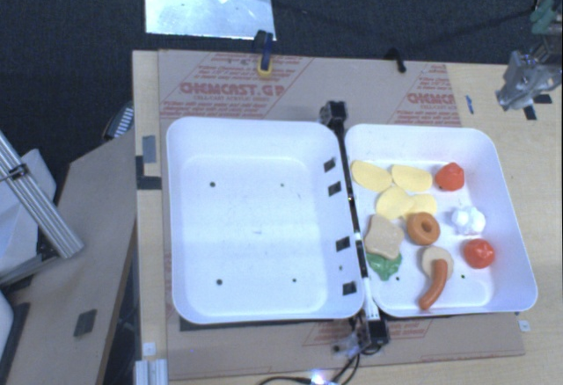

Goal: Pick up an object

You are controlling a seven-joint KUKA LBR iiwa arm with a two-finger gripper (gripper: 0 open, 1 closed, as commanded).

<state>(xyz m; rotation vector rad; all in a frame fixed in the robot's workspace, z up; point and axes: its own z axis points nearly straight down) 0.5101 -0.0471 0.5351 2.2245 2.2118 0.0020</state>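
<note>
Orange doughnut [423, 228] in right bin [506, 199], gripper [528, 84] well apart above, grip state unclear

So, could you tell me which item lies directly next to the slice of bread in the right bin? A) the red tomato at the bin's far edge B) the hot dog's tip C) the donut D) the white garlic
C: the donut sits right beside the slice of bread in the right bin, closer than any other listed item.

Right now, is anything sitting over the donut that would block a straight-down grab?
Nothing lies over the donut. It is crowded, though: bread slice on its left, yellow chips above, hot dog just below.
</note>
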